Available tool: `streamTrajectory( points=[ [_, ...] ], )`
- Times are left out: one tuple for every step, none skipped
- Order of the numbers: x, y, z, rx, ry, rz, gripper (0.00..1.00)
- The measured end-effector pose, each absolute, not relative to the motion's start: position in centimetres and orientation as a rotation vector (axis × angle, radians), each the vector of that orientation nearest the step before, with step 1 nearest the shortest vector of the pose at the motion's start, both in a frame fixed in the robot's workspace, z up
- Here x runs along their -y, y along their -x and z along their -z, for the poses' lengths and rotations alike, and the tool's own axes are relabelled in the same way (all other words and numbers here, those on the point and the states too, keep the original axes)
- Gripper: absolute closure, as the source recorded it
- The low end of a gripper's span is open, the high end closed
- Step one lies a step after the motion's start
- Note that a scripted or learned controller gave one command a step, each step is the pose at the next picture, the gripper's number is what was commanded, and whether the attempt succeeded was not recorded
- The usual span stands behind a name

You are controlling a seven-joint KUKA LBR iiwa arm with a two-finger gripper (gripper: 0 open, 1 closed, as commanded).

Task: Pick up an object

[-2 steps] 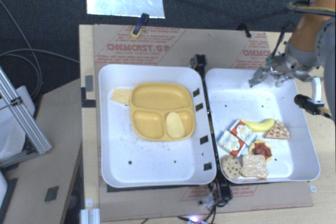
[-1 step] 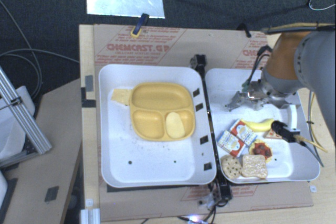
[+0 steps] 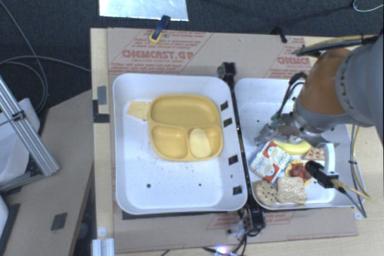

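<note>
Arm: grey arm with an orange band (image 3: 327, 84), reaching in from the right and bent down over the right shallow white bin (image 3: 258, 99).
Tool: the tool (image 3: 271, 132) sits low in the right bin, at the upper edge of the heap of toy food; its metal tip shows there, but whether it is spread or pressed together I cannot tell, and nothing can be seen pinched in it.
Nearest object: a yellow plastic banana (image 3: 295, 147), just below and to the right of the tool, its long axis running roughly left to right across the view.
Next nearest: a white printed snack packet (image 3: 269, 162), straight below the tool and touching the banana's left end, lying tilted.
Other objects in right bin: a round cookie (image 3: 264, 192) and a tan square cracker (image 3: 291, 190) near the front wall; a red piece (image 3: 298, 169) between them and the banana.
Left bin: a yellow three-part plastic plate (image 3: 183, 117) holding a pale oval piece (image 3: 200, 142); well apart from the tool.
Table: brown printed board (image 3: 174, 52) beneath both bins.
Judgement: the banana or the packet is the likely target, reached by a short shift toward the front of the bin.
</note>
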State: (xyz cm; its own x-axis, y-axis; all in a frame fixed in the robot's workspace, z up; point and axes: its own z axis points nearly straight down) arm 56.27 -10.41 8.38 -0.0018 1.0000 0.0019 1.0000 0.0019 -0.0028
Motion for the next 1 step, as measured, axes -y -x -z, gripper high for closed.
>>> streamTrajectory(
  points=[
    [12.89, -55.30, -8.45, 2.221, 2.223, 0.001, 0.00]
  ],
)
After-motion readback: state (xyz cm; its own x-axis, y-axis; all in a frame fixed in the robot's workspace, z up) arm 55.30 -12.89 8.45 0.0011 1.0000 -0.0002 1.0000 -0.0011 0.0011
